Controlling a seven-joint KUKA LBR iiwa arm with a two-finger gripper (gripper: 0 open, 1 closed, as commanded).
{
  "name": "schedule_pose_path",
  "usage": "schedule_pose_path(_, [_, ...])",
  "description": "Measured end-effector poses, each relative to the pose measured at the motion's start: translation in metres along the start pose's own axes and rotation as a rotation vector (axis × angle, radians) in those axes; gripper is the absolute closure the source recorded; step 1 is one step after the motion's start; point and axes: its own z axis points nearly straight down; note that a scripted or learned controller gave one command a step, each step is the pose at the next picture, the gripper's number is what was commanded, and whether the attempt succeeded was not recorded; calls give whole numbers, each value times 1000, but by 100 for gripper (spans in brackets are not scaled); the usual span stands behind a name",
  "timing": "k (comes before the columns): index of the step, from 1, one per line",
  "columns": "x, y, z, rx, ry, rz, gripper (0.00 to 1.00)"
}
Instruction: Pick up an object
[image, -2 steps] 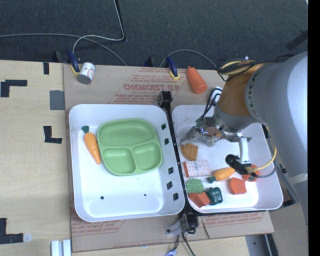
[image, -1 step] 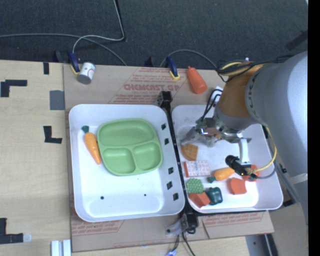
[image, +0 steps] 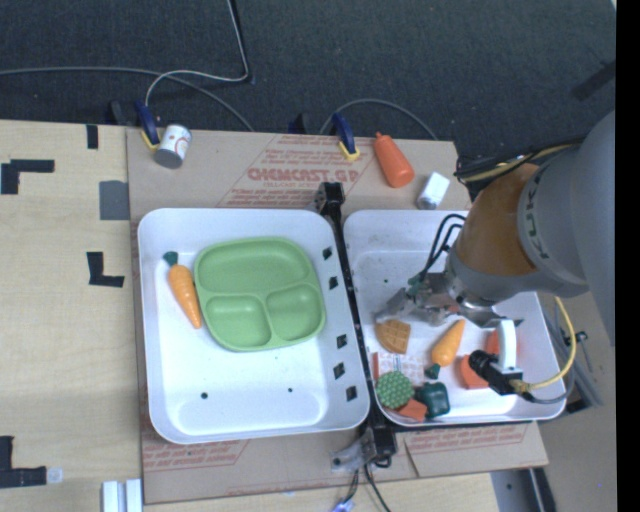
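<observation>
Left bin: open floor below green tray. Right bin: toys crowd near half; far floor open under the arm.

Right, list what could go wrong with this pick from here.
1. Clutter: the gripper sits low in the right bin beside a waffle-like piece and an orange carrot; it may nudge one and grasp nothing.
2. Those toys, plus a green round piece, lie packed near the bin's front, so a grab might catch two or pin one against the wall.
</observation>
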Motion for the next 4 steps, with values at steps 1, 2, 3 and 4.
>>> schedule_pose_path(1, [-34,35,-62,19,-1,0,0])
schedule_pose_path(2, [12,-20,0,23,2,-1,0])
schedule_pose_path(3, [4,43,-28,20,0,-1,0])
schedule_pose_path(4, [-68,-5,-15,23,0,1,0])
